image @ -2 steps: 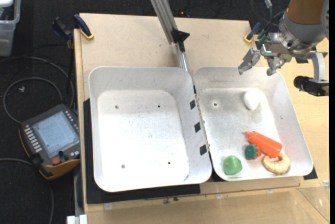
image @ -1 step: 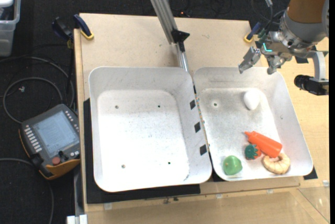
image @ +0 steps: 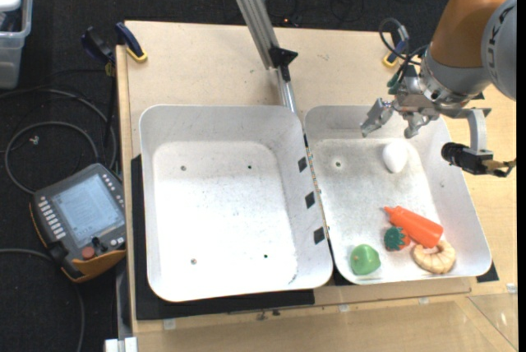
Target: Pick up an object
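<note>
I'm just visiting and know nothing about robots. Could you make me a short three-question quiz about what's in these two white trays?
1. True or false: the white egg-shaped object lies in the left bin.
2. Which object lies nearest the near edge of the right bin? A) the orange carrot B) the green ball C) the white egg-shaped object
3. Fill in: the tool hangs over the ____ end of the right bin, with nothing between its fingers.

Key: 1 false; 2 B; 3 far.
</note>
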You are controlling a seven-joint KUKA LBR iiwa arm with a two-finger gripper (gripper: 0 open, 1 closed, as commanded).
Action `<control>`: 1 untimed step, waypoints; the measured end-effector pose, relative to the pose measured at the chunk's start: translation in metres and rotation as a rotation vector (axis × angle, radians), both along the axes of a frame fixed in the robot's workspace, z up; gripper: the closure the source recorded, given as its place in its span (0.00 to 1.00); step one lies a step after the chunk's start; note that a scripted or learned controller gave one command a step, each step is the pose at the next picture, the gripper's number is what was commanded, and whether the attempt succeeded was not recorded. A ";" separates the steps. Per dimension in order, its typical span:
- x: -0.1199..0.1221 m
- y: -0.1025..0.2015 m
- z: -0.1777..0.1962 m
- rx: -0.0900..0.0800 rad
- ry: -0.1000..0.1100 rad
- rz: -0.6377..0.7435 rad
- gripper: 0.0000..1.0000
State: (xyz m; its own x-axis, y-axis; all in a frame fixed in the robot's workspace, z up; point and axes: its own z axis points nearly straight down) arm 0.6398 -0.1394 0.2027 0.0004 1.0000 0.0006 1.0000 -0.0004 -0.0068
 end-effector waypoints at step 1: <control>-0.005 0.001 -0.044 0.000 -0.002 0.000 0.00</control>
